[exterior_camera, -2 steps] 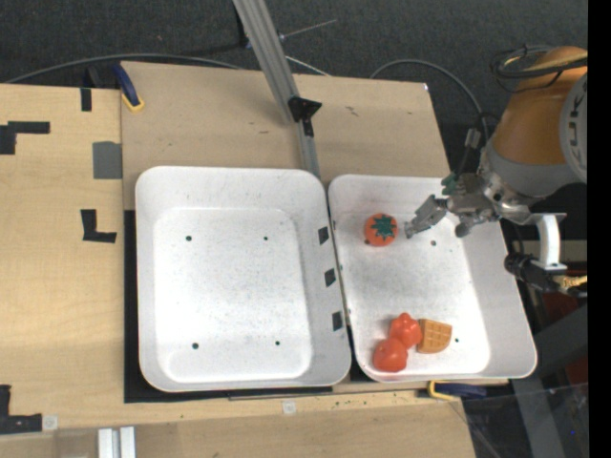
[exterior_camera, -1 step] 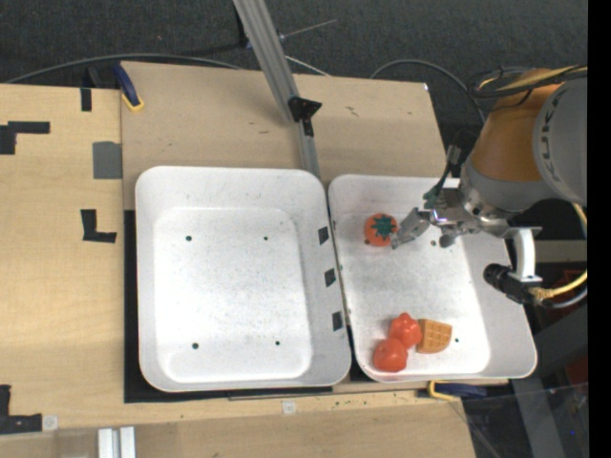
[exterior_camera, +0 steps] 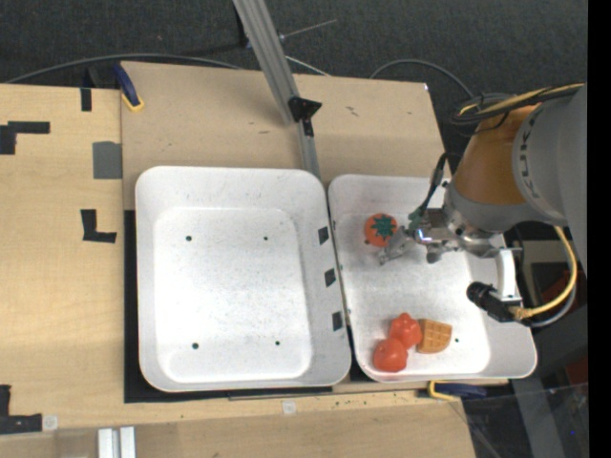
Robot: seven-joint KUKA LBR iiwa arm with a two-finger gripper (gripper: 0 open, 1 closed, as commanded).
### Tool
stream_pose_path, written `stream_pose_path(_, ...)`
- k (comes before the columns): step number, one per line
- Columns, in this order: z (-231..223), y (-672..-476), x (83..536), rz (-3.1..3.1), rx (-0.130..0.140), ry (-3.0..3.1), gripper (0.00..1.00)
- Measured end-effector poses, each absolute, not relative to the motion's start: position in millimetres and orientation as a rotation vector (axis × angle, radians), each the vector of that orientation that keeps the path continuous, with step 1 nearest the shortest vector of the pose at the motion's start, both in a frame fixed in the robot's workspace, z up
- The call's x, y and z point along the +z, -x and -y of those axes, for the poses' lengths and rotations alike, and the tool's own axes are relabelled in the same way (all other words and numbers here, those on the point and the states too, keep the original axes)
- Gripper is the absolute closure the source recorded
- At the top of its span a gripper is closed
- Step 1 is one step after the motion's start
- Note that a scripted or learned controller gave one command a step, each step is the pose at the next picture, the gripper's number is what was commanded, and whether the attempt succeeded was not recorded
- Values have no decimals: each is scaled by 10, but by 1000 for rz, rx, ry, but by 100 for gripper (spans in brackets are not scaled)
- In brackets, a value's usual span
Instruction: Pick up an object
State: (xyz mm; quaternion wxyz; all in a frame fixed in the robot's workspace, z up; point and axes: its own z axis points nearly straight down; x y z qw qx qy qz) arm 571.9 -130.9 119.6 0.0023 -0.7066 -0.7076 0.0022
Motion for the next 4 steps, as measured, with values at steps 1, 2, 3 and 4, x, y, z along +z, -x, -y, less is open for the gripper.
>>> stream_pose_path(1,1304,-5729,1322,2223,3,2217,100)
stream_pose_path(2,1360,-5744,1940,2226,-4,2224,100)
stream_pose_path(3,1359,-5758,2471,2226,-4,2223,100)
stream_pose_path(4,857,-5537,2482,2226,1,2214,100)
